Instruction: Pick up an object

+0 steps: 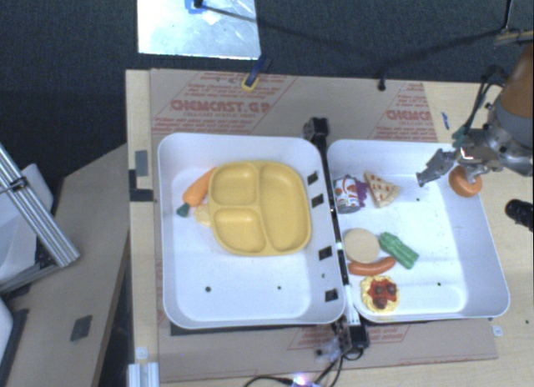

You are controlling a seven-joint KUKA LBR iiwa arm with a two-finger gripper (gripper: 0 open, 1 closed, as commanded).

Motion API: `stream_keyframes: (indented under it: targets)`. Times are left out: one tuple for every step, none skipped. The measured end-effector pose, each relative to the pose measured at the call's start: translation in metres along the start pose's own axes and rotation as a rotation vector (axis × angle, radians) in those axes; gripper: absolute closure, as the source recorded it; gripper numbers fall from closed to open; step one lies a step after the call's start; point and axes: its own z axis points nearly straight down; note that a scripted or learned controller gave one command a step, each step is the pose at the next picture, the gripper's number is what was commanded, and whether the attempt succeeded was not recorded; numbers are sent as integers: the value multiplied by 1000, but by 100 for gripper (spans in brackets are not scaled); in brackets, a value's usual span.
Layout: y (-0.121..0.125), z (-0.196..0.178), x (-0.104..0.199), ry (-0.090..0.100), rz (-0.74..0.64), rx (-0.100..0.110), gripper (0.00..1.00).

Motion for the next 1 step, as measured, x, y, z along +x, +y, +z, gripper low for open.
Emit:
stream_keyframes:
  targets:
    - [2, -6, 0, -2, -2, -10, 0]
